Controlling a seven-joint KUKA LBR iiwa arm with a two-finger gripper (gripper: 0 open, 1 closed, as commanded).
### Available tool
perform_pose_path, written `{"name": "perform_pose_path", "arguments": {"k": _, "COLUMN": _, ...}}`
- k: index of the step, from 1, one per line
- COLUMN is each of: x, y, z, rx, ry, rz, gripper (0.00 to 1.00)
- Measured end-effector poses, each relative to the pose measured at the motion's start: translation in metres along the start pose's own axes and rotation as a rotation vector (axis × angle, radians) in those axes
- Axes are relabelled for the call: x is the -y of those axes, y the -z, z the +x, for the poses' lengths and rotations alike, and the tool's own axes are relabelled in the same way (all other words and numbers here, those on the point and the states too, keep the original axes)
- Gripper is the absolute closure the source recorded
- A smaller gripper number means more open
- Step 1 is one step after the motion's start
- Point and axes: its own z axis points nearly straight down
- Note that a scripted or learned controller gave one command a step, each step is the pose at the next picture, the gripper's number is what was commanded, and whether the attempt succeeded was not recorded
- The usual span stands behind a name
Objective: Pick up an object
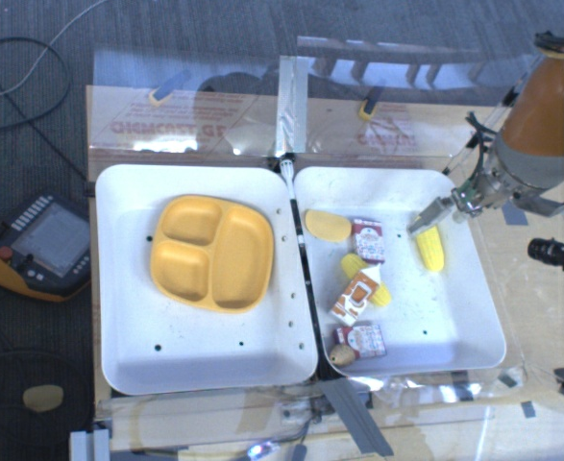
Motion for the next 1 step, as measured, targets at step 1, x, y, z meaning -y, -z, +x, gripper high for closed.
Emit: {"name": "perform_pose_path", "arguments": {"k": 1, "x": -0.0074, "y": -0.0996, "z": -0.0112, "rx": -0.003, "ry": -0.023, "rz": -0.009, "gripper": 0.0}}
